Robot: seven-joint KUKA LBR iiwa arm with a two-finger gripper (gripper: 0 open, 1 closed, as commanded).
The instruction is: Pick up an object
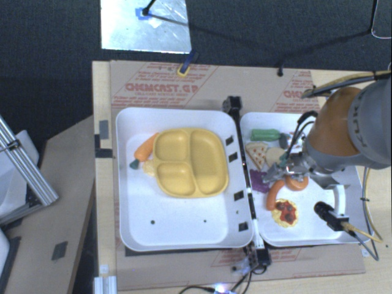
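Two shallow white bins sit side by side on a bench. The left bin holds a yellow divided plate, with a toy carrot touching it at nine o'clock. The grey arm reaches in from three o'clock over the right bin. Its gripper hangs low among toy foods; whether it is wide, narrow or holding anything cannot be told. A pizza slice lies at its ten o'clock, a green vegetable at eleven, a sausage at seven, and a sauce-topped disc at six.
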